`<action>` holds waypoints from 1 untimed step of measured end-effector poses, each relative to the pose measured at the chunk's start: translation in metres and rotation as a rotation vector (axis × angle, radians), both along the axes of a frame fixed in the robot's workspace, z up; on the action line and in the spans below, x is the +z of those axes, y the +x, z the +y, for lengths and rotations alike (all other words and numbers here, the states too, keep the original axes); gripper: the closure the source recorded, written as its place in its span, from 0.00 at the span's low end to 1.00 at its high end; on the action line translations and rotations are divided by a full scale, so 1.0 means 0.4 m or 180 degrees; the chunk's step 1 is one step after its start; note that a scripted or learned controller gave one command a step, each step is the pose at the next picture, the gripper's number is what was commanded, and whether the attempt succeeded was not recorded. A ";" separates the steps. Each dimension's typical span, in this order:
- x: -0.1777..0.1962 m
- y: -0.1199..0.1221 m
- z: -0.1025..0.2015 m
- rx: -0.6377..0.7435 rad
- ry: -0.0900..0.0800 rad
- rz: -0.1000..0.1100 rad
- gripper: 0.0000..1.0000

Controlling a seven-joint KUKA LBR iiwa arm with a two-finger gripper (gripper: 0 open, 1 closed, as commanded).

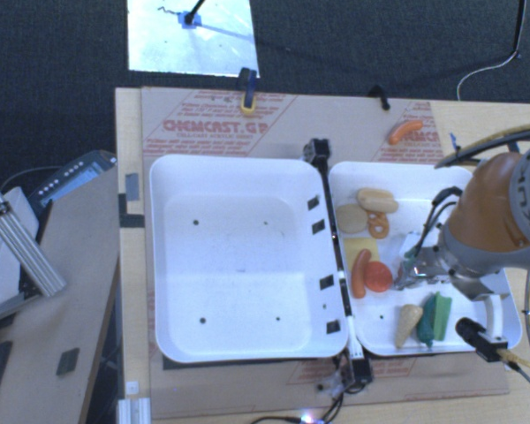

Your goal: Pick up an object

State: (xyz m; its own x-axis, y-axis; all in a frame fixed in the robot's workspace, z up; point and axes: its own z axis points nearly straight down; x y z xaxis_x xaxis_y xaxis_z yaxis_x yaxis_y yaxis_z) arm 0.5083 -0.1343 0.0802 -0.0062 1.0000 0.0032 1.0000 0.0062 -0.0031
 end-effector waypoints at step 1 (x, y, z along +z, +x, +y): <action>0.014 0.210 0.097 0.0014 -0.0010 -0.0039 1.00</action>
